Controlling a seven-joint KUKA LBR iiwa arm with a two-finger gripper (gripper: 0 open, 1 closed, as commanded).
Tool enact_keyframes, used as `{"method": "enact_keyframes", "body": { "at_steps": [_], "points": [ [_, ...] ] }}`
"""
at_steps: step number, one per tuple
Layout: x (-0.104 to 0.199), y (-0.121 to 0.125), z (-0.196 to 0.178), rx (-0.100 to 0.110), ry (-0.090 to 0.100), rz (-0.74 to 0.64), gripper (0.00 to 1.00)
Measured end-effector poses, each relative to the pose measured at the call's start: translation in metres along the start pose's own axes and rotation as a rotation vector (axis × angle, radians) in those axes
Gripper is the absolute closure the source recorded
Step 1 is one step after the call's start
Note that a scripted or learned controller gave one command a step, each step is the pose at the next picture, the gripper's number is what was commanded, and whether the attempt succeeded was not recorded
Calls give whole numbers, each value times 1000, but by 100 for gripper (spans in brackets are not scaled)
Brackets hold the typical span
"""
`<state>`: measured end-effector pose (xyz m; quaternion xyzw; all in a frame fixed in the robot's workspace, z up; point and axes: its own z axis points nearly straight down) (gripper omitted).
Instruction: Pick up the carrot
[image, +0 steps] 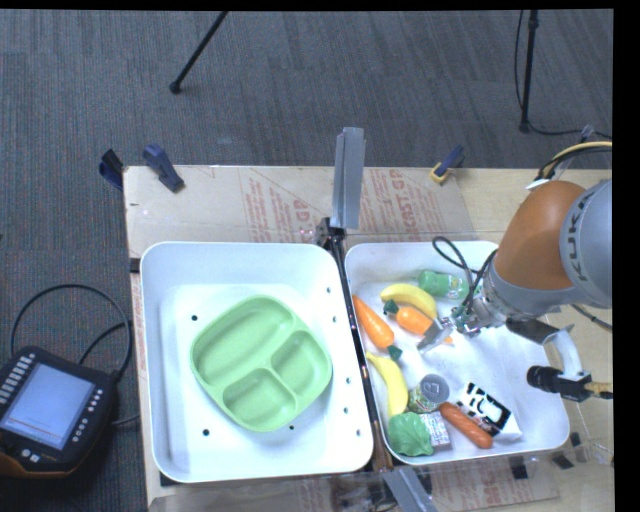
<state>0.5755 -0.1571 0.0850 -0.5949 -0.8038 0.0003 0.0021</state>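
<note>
While my hand (440, 338) hangs low over the middle of the right bin (545, 425), its state cannot be told from this slanted camera angle, and nothing is visibly held. Several orange items lie in this bin, so I must confirm the target first. I take the carrot (373, 322) to be the long orange piece lying diagonally just beside the bin's left wall, with its lower end near the lower banana (389, 380). A shorter orange piece (412, 319) sits just beside my hand, under the upper banana (409, 296), and a redder carrot-like piece (466, 425) lies near the front edge, next to a black-and-white box (489, 406). To do the step well, I shift toward the left wall, turn the wrist so the closing direction crosses the carrot's narrow width, and descend over its middle. The wall and the lower banana are close, so I judge a collision or a double grasp to be the main risk. The left bin (160, 300) carries a green divided plate (262, 362) and needs no attention.
</note>
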Motion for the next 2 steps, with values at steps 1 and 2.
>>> {"method": "enact_keyframes", "body": {
  "at_steps": [1,2],
  "points": [
    [-1,-1,-7,3,4,6,100],
    [35,18,-98,-1,-1,-236,100]
  ]
}}
